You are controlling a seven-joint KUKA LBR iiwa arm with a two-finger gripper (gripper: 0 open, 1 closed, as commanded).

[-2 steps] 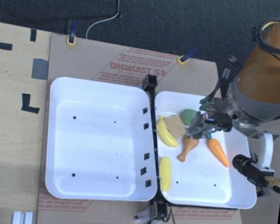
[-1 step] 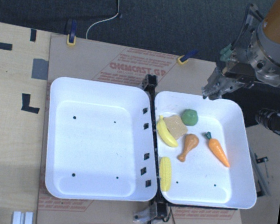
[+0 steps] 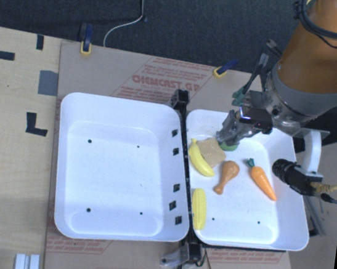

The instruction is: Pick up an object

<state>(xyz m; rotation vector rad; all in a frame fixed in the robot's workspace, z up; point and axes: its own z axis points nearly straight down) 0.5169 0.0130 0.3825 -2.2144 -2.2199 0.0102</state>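
Note:
The right bin holds a yellow banana, a tan bread slice, a brown chicken drumstick, an orange carrot and a corn cob. My gripper hangs low over the bin's far part, just beyond the bread slice. A small green thing shows right under its tips. The fingers are dark and bunched together, so their spread is unclear, and I cannot tell whether the green thing is between them.
The left bin lies beside the right one, with a black hinge strip between them. A black cylinder on the arm's side juts over the right bin's far right edge. Cardboard lies under both bins.

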